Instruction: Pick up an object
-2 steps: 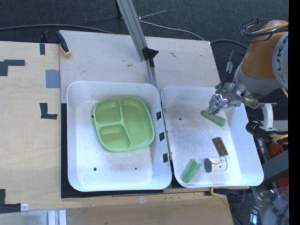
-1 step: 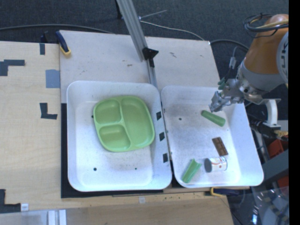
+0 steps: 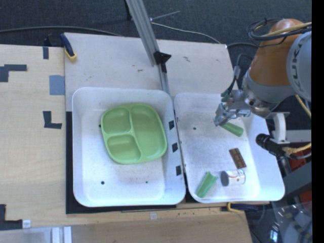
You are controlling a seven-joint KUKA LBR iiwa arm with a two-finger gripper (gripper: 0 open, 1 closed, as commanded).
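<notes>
White plastic forms two shallow bins side by side. Nearest in the right bin (image 3: 263,186) lie a green block (image 3: 206,184), a small white bottle (image 3: 233,177) just beside it, and a brown bar (image 3: 237,158) slightly farther back. Beyond them, a green cylinder (image 3: 233,129) lies just under the gripper (image 3: 223,118); whether its jaws grip it cannot be told. The left bin (image 3: 86,176) holds a green divided plate (image 3: 133,133).
</notes>
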